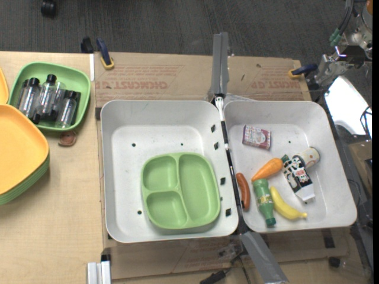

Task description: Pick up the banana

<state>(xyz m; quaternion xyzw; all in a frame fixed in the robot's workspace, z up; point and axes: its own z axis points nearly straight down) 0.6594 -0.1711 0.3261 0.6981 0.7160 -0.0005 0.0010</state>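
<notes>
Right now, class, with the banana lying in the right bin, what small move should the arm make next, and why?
Probably bring the gripper from the top right corner to above the banana. The banana lies at the right bin's near edge, close beside the green bottle, so approach from its open side.

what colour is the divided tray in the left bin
Light green divided tray, clearest in the camera view.

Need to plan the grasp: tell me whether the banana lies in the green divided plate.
No: the banana lies in the right bin beside the green bottle, while the green divided plate sits in the left bin.
</notes>
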